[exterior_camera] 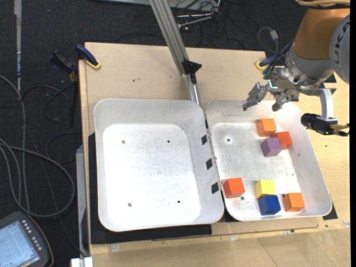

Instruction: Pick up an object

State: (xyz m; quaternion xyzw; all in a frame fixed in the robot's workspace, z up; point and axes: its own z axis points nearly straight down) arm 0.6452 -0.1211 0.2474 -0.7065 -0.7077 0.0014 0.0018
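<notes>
Hand [266, 97] above blocks' bin [311, 166]

Looks like a robotics lab: a plywood bench [150, 71] held with clamps [89, 57], loose cables [33, 127] all over the dark floor, a metal camera pole [169, 29], a handheld control screen [19, 243], and an industrial robot arm [320, 35].

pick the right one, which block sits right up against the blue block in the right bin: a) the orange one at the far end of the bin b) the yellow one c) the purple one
b: the yellow block sits directly behind the blue block, touching it near the right bin's front edge, while the purple block lies farther back in the bin.
</notes>
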